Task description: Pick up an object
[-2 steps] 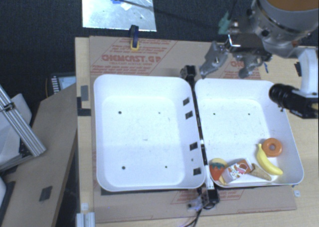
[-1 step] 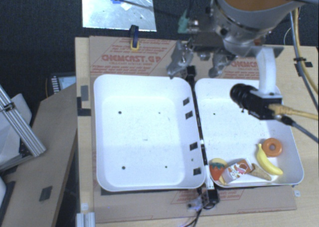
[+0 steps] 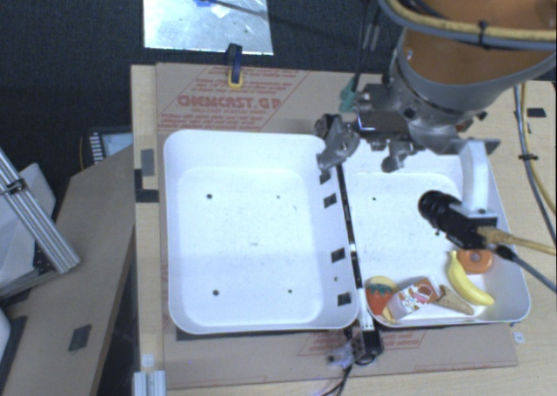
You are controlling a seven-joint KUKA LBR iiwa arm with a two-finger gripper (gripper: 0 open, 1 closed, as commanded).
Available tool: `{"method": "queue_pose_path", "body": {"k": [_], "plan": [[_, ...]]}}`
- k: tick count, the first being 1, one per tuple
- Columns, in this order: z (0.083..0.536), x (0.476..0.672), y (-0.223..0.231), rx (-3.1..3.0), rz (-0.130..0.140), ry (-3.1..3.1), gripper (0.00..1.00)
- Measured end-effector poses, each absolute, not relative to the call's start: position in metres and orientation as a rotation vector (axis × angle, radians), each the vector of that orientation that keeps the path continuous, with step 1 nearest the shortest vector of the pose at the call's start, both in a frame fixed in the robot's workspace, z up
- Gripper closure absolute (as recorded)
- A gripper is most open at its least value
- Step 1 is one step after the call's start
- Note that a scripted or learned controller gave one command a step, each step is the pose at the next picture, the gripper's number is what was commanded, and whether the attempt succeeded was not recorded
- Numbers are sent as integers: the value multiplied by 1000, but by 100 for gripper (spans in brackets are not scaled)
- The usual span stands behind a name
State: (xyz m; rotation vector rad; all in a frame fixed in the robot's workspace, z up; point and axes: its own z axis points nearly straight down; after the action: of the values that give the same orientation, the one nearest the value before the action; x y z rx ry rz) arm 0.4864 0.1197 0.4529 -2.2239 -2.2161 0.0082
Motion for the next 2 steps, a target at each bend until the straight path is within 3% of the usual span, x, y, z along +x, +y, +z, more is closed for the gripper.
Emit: {"method": "queue_pose_path", "body": {"k": [1, 2], "plan": [[533, 500, 198, -2211, -18, -2236, 0], [540, 500, 194, -2217, -8, -2228, 100]]}}
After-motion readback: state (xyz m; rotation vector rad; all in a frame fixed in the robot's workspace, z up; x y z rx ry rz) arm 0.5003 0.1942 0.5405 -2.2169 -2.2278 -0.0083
